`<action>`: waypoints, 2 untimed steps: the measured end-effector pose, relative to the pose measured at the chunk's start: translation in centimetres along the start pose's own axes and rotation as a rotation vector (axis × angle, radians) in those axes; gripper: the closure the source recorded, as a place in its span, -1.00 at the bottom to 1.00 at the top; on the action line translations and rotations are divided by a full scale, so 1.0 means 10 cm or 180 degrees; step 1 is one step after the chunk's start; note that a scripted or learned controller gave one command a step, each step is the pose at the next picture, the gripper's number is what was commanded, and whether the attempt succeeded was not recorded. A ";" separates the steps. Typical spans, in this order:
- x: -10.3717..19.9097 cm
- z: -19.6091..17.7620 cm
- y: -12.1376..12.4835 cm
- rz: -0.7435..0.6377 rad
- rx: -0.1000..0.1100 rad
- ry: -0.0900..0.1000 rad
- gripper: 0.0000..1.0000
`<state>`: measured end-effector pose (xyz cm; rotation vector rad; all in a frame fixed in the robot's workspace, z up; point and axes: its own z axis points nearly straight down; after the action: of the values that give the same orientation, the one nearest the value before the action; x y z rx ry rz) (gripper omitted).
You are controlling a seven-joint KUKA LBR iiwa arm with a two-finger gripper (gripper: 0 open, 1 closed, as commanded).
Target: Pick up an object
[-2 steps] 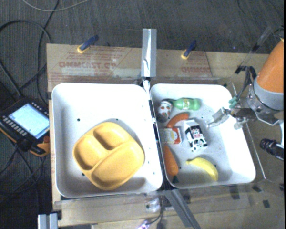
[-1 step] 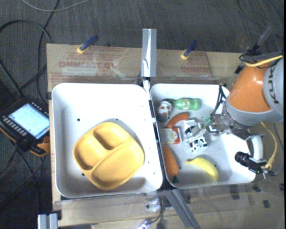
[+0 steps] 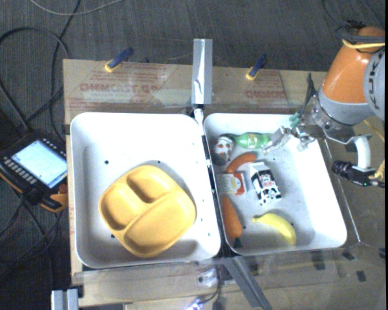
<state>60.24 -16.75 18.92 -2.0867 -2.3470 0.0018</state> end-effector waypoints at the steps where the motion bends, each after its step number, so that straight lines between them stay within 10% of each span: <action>1: 0.14 0.96 -0.43 -0.0039 0.0001 0.0005 -1.00; 2: 0.14 0.89 -0.43 -0.0037 0.0006 0.0012 1.00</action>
<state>55.82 -15.84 10.07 -2.0704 -2.3561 0.0001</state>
